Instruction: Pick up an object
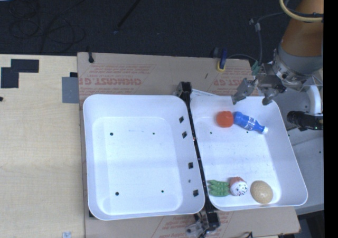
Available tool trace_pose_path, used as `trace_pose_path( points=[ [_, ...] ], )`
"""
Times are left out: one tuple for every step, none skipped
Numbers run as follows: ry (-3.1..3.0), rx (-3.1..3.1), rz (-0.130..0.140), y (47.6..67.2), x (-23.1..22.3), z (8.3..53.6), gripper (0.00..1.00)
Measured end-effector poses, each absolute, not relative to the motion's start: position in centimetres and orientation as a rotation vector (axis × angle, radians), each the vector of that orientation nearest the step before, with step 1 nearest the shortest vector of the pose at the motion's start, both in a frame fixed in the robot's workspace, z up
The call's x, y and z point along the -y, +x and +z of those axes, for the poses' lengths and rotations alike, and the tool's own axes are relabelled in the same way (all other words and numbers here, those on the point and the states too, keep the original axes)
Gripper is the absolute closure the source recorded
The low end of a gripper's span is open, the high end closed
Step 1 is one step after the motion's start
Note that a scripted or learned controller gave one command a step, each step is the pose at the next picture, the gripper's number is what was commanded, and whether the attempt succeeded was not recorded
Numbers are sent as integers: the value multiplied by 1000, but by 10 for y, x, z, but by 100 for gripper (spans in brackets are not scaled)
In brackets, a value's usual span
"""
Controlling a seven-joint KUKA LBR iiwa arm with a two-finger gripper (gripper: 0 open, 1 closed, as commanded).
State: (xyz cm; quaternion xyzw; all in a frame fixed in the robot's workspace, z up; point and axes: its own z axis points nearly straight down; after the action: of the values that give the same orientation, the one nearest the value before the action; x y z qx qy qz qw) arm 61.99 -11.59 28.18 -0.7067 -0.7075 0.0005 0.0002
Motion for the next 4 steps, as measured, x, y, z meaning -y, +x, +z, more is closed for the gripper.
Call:
trace_pose_path(
  points=[
    [-2210,2214,13,583,90,100,0],
    [-2224,2212,5,586,93,118,100],
    [-2218,2228,-5,617,43,192,100],
    [-2217,2231,-8,646,-8,260,100]
  ],
)
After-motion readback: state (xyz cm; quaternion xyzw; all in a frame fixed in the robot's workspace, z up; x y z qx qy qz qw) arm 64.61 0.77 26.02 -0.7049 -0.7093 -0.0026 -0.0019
